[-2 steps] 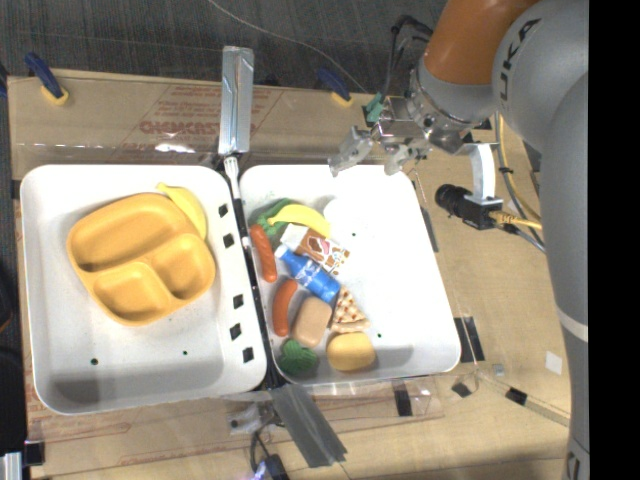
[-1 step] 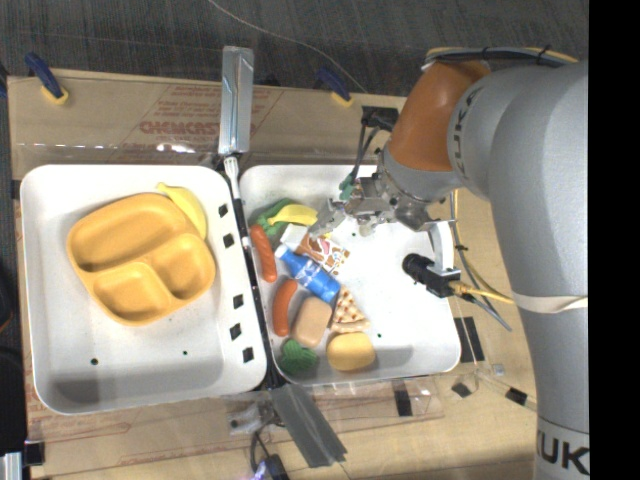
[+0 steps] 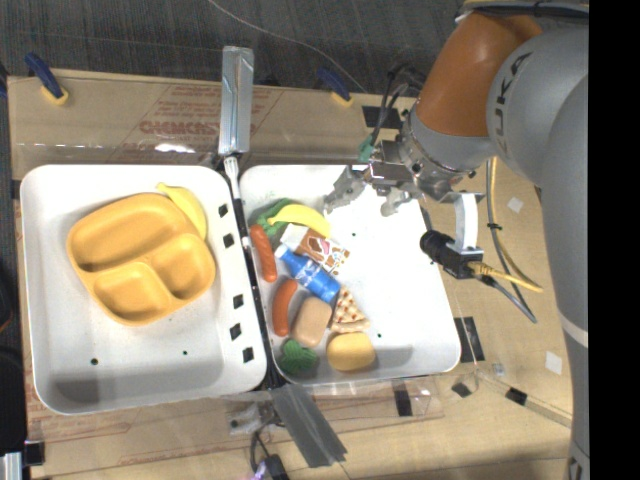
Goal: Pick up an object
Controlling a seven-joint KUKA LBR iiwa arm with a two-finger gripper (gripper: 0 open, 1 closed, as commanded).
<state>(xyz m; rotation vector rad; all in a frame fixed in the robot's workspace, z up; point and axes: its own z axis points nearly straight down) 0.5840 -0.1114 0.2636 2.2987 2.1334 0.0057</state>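
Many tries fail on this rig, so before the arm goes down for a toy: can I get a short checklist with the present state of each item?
1. Two-finger hand open, nothing between its fingers: ok.
2. Hand over the right white bin: ok.
3. Hand above a toy: not ok, it hangs over bare floor beside the yellow plastic banana.
4. Toys well apart: not ok, the blue bottle, red sausage and others crowd the bin's left side.
5. Grasp height: cannot tell.
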